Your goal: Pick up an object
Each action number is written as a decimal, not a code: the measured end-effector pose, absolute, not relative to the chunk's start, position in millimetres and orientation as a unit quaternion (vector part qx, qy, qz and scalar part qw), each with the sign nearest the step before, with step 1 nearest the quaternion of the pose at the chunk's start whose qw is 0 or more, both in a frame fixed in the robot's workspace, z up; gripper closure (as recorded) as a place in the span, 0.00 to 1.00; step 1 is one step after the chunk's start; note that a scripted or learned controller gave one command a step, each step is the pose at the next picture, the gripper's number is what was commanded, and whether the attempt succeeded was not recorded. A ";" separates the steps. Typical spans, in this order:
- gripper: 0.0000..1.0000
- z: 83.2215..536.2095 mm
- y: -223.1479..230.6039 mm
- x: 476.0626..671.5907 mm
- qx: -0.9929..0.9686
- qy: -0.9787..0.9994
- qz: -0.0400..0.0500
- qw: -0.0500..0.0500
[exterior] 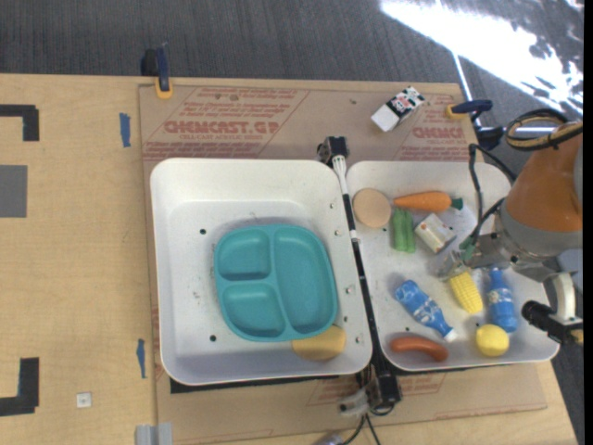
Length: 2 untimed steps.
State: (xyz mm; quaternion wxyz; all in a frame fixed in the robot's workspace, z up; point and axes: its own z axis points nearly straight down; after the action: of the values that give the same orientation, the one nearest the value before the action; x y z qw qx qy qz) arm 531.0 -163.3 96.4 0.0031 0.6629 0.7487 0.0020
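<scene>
The right bin (528, 355) holds several small toys: an orange carrot (422, 201), a tan round piece (372, 208), a green stick (402, 231), a small beige block (434, 235), a yellow corn cob (465, 290), a blue bottle (500, 299), a lemon (492, 340), a blue pouch (422, 306) and a red sausage (418, 346). My gripper (460, 261) is low in this bin, just above the corn cob and right of the beige block. The wrist hides how it closes, and nothing shows lifted.
The left bin (176, 193) carries a teal divided plate (275, 281) and a yellowish lump (321, 343) at its near right corner. A small white carton (397, 108) lies on the cardboard behind the bins. Black cables (491, 156) run by the arm at the right.
</scene>
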 end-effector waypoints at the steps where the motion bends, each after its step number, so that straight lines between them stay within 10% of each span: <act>1: 1.00 86.2 -181.6 480.0 0.685 0.729 0.001 0.002; 2: 1.00 127.6 -125.9 507.5 0.750 0.661 0.000 0.000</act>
State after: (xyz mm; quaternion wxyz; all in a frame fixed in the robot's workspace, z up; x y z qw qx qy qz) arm 507.5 -125.9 127.6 0.0005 0.7500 0.6615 0.0004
